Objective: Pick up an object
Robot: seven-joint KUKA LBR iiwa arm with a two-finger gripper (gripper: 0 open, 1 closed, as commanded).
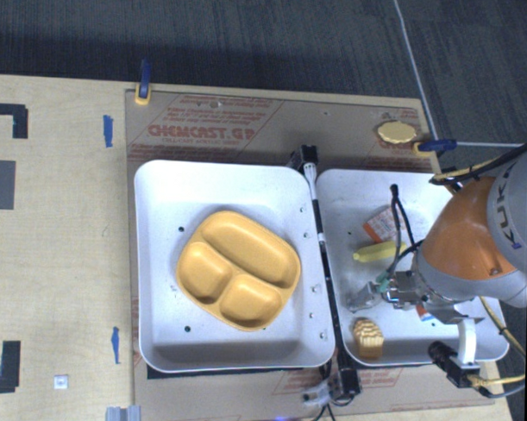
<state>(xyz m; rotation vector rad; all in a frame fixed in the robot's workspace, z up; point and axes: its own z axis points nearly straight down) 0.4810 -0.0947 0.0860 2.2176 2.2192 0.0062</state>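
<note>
The right bin (350, 195) holds several small objects. A red-and-white packet (382, 225) lies near its middle, with a yellow banana-like piece (374, 251) just below it. A tan ridged piece (368, 335) sits by the front wall. My gripper (370, 293) hangs low in this bin, between the yellow piece and the tan piece, and reaches in from the right under the orange wrist band (469, 247). I see nothing held in it. A small blue and red item (425, 315) peeks out from under the wrist.
The left bin (156, 202) holds a large yellow three-compartment tray (237, 269). A black divider (318, 242) runs between the bins. A tan disc (396, 132) lies on the board behind the right bin. Cables (399, 223) trail over the right bin.
</note>
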